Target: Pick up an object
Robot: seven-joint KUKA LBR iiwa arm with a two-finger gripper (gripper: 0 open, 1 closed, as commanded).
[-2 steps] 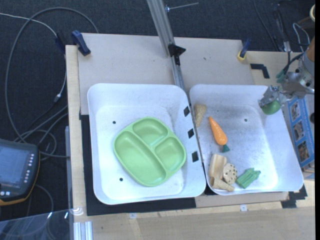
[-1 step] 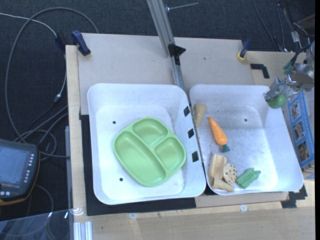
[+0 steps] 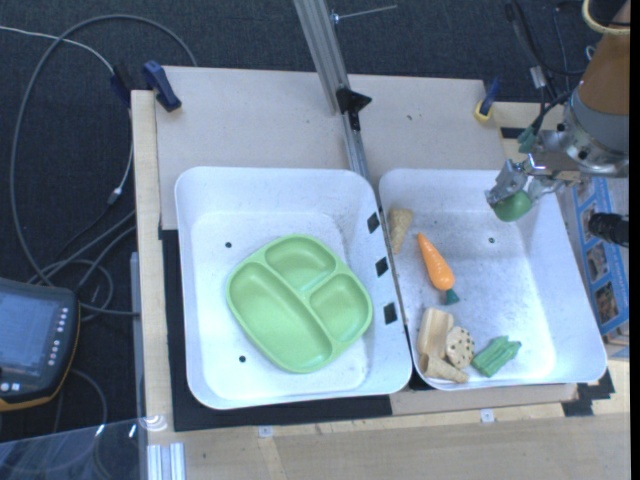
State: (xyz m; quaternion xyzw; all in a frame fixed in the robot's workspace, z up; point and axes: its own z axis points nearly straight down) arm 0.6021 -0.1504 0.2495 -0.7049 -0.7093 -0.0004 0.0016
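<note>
Camera view: gripper (image 3: 512, 196) raised over right bin's (image 3: 560, 268) upper right, fingers clamped on small green object (image 3: 513, 206). Lift phase, apparently. Next: carry clear without slipping. Toy carrot (image 3: 435, 261) lying mid-bin; green divided plate (image 3: 299, 301) in left bin (image 3: 200, 268).

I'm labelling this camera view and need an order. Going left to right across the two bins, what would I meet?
Green plate in the left bin → pale cone → carrot → green toy → gripper with a green object at its tip, over the right bin.
</note>
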